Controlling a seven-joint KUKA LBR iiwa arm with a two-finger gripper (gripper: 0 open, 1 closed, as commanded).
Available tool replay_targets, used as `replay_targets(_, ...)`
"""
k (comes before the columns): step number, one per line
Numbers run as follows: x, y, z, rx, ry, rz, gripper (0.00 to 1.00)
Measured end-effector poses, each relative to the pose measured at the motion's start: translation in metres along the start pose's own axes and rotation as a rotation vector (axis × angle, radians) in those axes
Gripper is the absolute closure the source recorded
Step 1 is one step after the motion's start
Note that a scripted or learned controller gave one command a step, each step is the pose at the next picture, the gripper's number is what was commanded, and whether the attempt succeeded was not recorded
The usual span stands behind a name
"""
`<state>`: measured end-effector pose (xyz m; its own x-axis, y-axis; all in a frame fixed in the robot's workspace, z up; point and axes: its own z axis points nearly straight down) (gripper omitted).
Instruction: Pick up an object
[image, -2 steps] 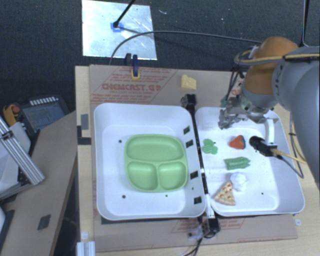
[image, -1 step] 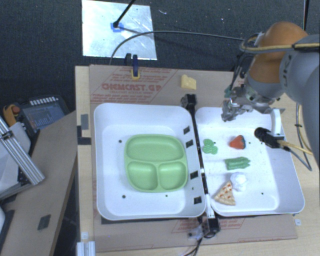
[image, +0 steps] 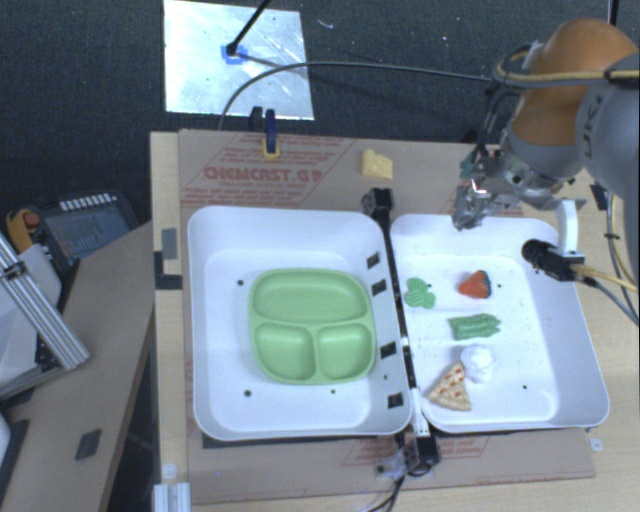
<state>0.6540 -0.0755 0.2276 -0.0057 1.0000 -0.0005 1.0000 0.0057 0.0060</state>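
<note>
A toy pizza slice lies nearest, by the front edge of the right bin, close to the divider between the two bins. Just behind it sits a white crumpled lump, touching or nearly touching the slice. Further back lies a green bean-like piece, then a red and dark piece and, toward the divider, a small green leafy piece. The left bin holds a light green divided tray with three compartments, roughly at its centre. A yellow block rests on the worktop behind the bins. The claw hangs above the back edge of the right bin, well apart from the toys; whether it is wide or narrow cannot be told, and nothing is seen in it.
</note>
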Motion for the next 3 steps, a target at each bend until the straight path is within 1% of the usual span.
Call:
replay_targets(1,0.050,-0.014,0.011,0.006,0.002,-0.003,1.00)
replay_targets(2,0.103,-0.025,-0.001,0.005,0.003,-0.004,1.00)
replay_targets(3,0.156,-0.042,0.010,0.007,0.002,-0.004,1.00)
